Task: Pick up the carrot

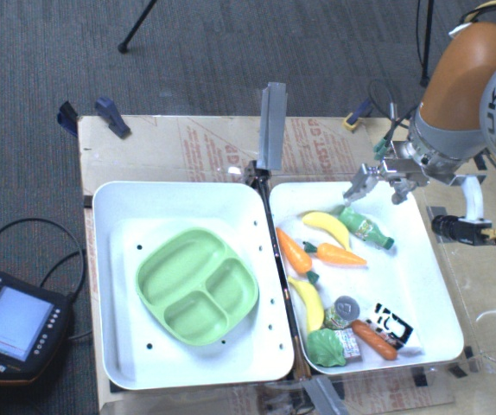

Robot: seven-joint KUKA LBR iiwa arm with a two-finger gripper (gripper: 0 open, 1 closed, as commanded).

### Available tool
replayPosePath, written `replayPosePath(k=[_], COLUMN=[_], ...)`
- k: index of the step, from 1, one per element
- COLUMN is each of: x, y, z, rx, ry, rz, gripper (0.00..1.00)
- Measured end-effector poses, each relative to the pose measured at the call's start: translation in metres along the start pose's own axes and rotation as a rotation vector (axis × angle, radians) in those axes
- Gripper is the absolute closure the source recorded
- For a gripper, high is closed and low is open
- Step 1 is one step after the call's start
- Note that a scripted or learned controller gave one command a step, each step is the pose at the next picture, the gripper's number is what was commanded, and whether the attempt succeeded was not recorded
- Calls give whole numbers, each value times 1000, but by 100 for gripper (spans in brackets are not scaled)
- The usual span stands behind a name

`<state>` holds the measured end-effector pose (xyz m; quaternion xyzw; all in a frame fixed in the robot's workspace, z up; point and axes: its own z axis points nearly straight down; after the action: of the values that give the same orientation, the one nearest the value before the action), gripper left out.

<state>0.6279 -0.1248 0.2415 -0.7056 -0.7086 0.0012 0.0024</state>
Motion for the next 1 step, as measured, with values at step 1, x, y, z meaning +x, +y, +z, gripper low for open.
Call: replayPosePath(k=[1], x=[25], y=[-13], z=[146], rx=[-1], ry=[0], rz=[-74], gripper=[0])
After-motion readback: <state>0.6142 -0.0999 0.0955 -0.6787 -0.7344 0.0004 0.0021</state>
